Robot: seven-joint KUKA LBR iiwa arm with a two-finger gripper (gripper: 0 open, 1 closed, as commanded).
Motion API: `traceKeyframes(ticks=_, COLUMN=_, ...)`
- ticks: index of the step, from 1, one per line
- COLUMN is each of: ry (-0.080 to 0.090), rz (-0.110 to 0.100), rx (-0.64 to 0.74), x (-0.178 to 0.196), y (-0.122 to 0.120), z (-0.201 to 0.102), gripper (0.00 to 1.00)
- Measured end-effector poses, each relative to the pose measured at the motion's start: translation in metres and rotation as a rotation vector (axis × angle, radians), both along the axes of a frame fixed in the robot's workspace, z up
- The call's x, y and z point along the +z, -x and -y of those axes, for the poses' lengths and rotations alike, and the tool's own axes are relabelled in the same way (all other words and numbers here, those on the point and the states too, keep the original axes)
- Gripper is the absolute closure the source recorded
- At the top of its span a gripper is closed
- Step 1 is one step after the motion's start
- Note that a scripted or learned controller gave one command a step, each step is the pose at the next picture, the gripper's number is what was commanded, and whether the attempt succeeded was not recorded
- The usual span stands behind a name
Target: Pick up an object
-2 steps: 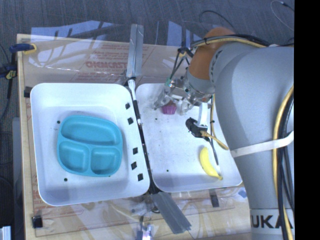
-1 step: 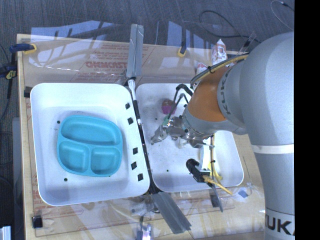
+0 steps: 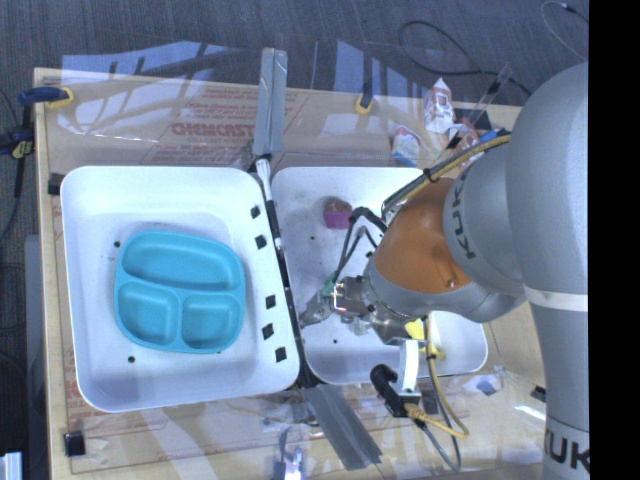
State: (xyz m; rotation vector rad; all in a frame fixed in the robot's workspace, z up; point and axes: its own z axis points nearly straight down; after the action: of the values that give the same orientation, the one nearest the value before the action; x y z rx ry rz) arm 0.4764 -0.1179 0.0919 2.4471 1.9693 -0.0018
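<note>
A small purple object (image 3: 337, 213) lies near the far left of the right bin (image 3: 300, 193). The grey arm with its orange band (image 3: 420, 248) reaches in from the right and covers most of that bin. My gripper (image 3: 320, 308) is low at the bin's left wall, nearer the camera than the purple object and well apart from it. I see nothing held in it. What lies under the arm is hidden.
The left bin (image 3: 85, 268) holds a blue three-compartment plate (image 3: 180, 290). A divider with black clips (image 3: 272, 268) separates the bins. Cables and a yellow piece (image 3: 432, 351) hang at the right bin's near edge. Clutter (image 3: 425, 118) sits beyond the right bin.
</note>
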Motion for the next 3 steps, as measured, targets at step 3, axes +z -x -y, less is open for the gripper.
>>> traceKeyframes(ticks=3, ry=-0.003, rz=-0.003, rx=0.391, x=0.109, y=-0.011, z=0.020, gripper=1.00)
